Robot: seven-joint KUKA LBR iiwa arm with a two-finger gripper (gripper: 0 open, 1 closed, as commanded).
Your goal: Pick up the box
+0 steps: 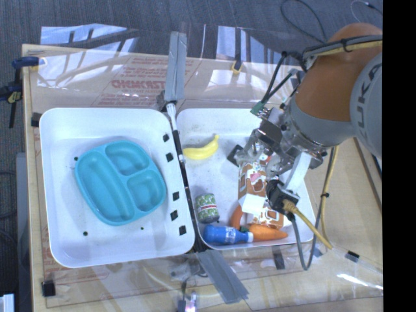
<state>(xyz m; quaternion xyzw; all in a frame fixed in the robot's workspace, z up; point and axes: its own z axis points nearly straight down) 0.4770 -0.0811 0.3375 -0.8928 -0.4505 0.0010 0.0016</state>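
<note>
The box (255, 186), a brown and white printed carton, lies lengthwise in the right bin (214, 123), right of its middle. My gripper (255, 153) hangs low over the box's far end, reaching in from the right under the grey wrist. It is close to the carton or touching it, and the wrist hides the contact. The near end of the box rests against an orange carrot (268, 233).
In the right bin, a yellow banana (201, 149) lies at the far left, a green can (207, 207) at the left, and a blue bottle (226, 234) along the near wall. The left bin (52, 174) holds a blue divided plate (120, 182).
</note>
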